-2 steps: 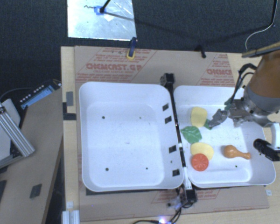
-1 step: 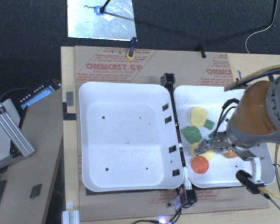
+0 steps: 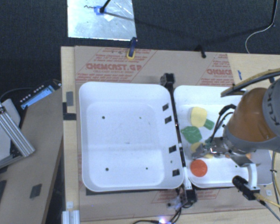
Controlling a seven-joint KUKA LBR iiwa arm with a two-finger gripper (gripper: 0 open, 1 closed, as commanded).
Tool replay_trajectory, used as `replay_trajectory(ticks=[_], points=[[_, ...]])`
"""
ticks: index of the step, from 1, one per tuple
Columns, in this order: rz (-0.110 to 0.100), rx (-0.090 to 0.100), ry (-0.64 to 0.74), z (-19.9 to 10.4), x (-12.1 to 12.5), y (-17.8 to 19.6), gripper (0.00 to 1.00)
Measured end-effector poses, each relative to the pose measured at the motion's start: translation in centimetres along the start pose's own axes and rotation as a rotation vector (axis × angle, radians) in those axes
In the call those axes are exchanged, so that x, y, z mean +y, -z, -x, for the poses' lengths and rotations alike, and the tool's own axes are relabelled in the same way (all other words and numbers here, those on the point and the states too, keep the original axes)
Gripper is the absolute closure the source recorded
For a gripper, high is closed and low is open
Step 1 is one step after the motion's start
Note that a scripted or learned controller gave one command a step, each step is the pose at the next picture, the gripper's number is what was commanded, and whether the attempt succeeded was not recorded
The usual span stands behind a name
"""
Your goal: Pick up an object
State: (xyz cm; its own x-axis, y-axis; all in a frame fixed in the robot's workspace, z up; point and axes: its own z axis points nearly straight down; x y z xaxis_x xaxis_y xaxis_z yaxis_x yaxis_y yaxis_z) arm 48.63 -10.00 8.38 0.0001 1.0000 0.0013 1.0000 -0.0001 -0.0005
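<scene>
One arm (image 3: 256, 120) bends low over the right bin (image 3: 214, 176); gripper (image 3: 206, 148) state unclear.

Your grey KUKA arm (image 3: 266, 120) reaches in from the right edge of the camera view, its orange band turned toward the lens above the wrist. The gripper (image 3: 209, 148) points left and sits low; from this angle you cannot judge how its fingers are set.

Brown sheet (image 3: 113, 65) under the bins: "CHEMCAST GP" is printed in red, repeated at the right, partly cut off.
Arm (image 3: 276, 107): "KU" can be read.
</scene>
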Motion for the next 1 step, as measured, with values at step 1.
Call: replay_trajectory(ticks=[1], points=[[0.012, -0.007, 0.003, 6.81, 8.77, 0.25, 0.0]])
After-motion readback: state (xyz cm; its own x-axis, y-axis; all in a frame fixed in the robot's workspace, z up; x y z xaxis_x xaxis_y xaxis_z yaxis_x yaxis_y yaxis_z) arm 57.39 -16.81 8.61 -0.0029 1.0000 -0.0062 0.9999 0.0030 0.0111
